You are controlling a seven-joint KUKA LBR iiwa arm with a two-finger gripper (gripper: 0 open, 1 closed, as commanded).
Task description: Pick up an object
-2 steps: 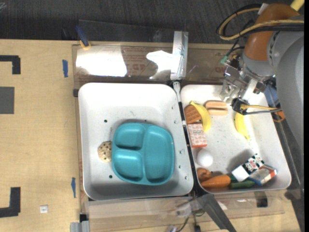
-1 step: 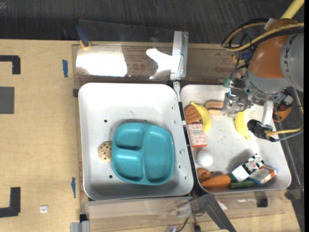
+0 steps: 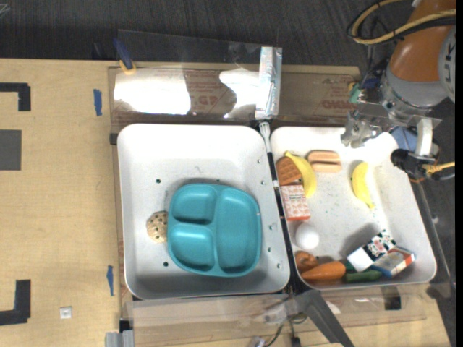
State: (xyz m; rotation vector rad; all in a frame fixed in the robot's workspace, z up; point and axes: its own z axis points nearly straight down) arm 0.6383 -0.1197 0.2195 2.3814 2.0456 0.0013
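Currently the gripper (image 3: 359, 132) hangs over the far edge of the right bin (image 3: 423, 226), nothing visibly between it; open or shut, cannot tell. Likeliest target: the banana (image 3: 362, 183) just below it, lying alone on bare floor. Judged light, stiff, smooth plastic; grasp across its middle. The small carton (image 3: 295, 202) carries print, too small to read.

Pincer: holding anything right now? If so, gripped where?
Nothing held. The pincer hangs over the right bin's top edge with nothing between its fingers; the nearest banana lies loose on the bin floor.
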